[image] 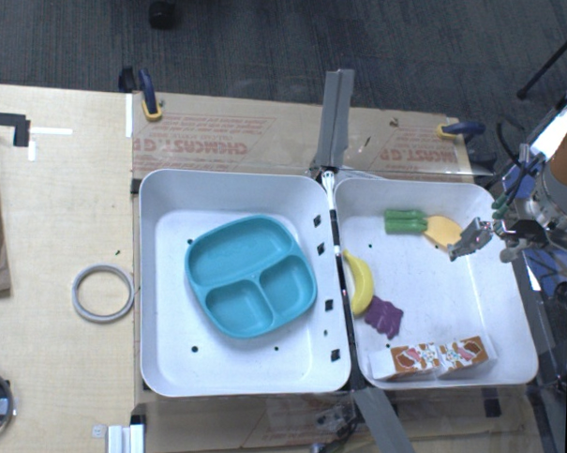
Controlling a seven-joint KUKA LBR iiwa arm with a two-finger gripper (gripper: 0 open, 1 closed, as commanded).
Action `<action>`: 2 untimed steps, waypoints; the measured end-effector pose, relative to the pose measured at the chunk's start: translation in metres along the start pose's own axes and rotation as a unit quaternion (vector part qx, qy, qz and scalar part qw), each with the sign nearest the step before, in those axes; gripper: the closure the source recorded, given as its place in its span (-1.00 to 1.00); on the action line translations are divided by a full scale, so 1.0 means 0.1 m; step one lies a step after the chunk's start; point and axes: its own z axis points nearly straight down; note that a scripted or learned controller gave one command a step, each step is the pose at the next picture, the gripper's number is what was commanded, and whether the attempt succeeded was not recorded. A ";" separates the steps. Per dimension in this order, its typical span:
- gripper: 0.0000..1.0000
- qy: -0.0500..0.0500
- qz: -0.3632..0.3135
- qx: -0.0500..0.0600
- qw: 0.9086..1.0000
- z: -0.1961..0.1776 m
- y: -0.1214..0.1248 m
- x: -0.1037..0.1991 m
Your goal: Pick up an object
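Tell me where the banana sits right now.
In the camera view, the banana lies in the right bin, against its left wall, just above the purple toy.

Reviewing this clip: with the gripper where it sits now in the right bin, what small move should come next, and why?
Probably a short drop straight down. The gripper sits at the right edge of the yellow object, which lies against the green object at the back of the right bin, and nothing shows between its fingers. The yellow object looks the nearest target; the banana lies farther off.
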 end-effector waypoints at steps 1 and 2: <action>-1.00 0.000 0.179 0.000 0.984 0.75 0.60 -0.42; -1.00 -0.001 0.071 -0.001 0.997 1.36 1.09 0.03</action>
